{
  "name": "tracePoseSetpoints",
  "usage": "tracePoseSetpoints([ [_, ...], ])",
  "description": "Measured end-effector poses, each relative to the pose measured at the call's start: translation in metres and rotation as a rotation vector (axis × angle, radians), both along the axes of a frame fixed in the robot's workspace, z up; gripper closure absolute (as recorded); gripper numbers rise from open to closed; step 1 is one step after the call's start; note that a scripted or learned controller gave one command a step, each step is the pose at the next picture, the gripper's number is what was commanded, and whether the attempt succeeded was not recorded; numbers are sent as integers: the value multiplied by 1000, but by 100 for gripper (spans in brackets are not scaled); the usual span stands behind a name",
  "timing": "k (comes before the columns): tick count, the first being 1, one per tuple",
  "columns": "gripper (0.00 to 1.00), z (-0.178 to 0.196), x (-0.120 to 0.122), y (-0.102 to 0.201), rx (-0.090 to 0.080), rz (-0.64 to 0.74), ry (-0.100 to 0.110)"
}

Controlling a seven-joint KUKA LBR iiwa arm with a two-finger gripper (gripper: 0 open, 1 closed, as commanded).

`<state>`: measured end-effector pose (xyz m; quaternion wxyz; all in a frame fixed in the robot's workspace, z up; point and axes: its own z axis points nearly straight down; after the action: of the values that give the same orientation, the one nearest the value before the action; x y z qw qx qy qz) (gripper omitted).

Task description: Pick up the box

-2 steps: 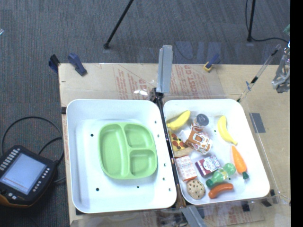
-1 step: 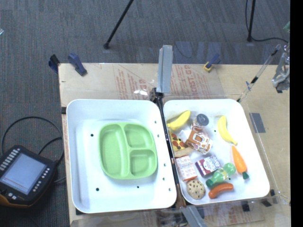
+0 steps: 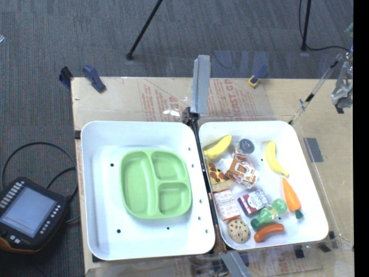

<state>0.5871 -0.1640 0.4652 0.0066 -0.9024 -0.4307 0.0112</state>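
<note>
Two small cartons, a pale box (image 3: 226,205) and a maroon box (image 3: 253,201), lie flat side by side in the right bin (image 3: 314,215). A cookie (image 3: 238,230) and a green bottle (image 3: 268,213) crowd them. We judge them light, stiff and easily pinched across their short sides. The pale one lies near the left wall. The gripper (image 3: 342,91) hangs beyond the bin's far right corner; we cannot tell its state.

tray (image 3: 155,183) in left bin (image 3: 95,154) | box (image 3: 253,201) in right bin (image 3: 305,183)
</note>
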Motion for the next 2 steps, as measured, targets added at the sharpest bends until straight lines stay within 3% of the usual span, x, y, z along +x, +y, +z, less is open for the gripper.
tracePoseSetpoints([
  [2, 100, 14, 4, 7, 1, 23, 9],
])
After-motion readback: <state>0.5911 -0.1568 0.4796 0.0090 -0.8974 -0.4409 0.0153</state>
